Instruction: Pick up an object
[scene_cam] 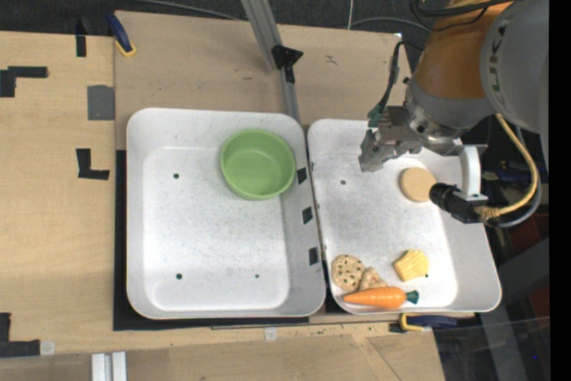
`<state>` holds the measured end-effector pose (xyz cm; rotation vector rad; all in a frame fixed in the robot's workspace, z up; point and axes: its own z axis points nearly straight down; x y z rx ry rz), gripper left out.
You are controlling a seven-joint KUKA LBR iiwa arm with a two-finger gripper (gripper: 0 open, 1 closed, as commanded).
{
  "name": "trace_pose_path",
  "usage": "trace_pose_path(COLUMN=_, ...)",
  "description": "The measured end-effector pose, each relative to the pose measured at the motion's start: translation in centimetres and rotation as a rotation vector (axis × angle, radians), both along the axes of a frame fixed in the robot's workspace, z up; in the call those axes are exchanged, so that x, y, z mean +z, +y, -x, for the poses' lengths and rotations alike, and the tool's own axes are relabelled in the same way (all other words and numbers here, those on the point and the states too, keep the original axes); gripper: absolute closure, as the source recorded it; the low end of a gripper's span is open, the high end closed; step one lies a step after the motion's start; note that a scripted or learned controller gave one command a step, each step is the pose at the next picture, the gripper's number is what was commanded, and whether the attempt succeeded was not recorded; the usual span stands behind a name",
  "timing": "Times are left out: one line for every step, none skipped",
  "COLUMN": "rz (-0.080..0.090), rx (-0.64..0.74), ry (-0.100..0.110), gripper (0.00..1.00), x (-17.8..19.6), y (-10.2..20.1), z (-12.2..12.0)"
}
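I'm over the right bin [464, 281], my gripper [378, 153] hanging above its upper-left part, w/ nothing visibly between the tips. Can't tell from this angle if I'm spread or closed; the tips blur into 1 grey block.

Candidates, all in the right bin: a round tan biscuit [417, 185] just beside me on the far side, apart from my tips, not touching. Down in the near corner sit 3 more: a dotted cookie [346, 269], a yellow corn piece [410, 264] and an orange carrot [379, 298] lying along the front wall, the cookie & carrot nearly touching. The left bin [152, 192] has 1 green bowl [258, 163] near its back right.

Step, as I judge it: approach, pre-grasp. Nothing picked yet. The biscuit is nearest, so prob. the target.

Next move needs: shift sideways to centre over the biscuit, spread wide enough to straddle it, drop to the bin floor, then squeeze. It's flat & low, so my tips must reach almost to the floor or they'll slide over the top. The bin's back wall is close, so watch clearance.
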<state>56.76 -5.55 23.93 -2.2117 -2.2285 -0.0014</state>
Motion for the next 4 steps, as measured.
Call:
trace_pose_path(rz=0.001, rx=-0.001, ry=0.001, gripper=1.00, x=-1.4, y=5.4, z=-1.6)
trace_pose_path(rz=0.000, rx=-0.001, ry=0.000, gripper=1.00, x=-0.6, y=10.2, z=-2.6)
trace_pose_path(rz=0.002, rx=-0.002, ry=0.001, gripper=1.00, x=-1.9, y=14.6, z=-4.2)
trace_pose_path(rz=0.004, rx=-0.005, ry=0.001, gripper=0.00, x=-1.8, y=14.3, z=-4.1)
